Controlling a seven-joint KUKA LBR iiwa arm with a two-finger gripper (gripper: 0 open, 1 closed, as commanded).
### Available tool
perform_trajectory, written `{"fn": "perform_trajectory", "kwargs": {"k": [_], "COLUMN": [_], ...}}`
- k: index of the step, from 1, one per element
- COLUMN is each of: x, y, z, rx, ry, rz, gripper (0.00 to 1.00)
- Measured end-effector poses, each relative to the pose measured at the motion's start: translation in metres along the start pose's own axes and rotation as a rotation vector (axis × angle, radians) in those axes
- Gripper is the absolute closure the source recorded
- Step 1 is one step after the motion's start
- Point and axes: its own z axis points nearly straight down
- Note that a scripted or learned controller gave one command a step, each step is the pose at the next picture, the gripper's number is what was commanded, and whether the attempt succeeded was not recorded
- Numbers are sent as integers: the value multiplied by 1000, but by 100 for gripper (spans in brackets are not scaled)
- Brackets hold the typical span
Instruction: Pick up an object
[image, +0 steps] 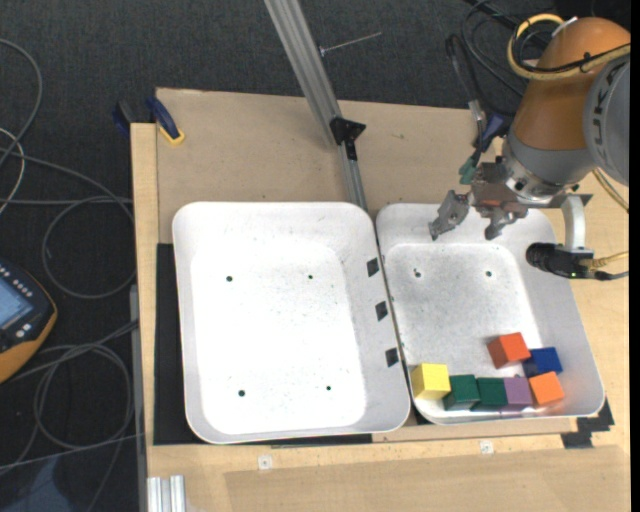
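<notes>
While the arm hangs over the far end of the right bin, the layout reads as follows.

Right bin (560, 330): the landmark here; every block lies inside it, crowded into its near edge and near-right corner.
Arm (560, 100): reaches in from the right, its wrist above the bin's far rim.
Gripper (468, 222): above the bin's far edge, two fingers spread apart with nothing between them.
Block cluster: well apart from the gripper, at the opposite end of the bin, with speckled bare floor between.
Red block (508, 348): the cluster's farthest member from the near wall, so nearest the gripper and freest on its far side.
Blue block (545, 360): just beside the red one.
Orange block (546, 387): in the near-right corner.
Green blocks (476, 391): along the near wall, side by side.
Yellow block (432, 379): at the row's left end.
Key relation: the targets lie toward the bin's near wall from the gripper, slightly rightward; by my reading a travel down the bin comes before any descent.
</notes>
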Motion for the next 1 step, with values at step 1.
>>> {"fn": "perform_trajectory", "kwargs": {"k": [1], "x": [4], "y": [-7], "z": [46], "rx": [0], "ry": [0], "rz": [0], "gripper": [0]}}
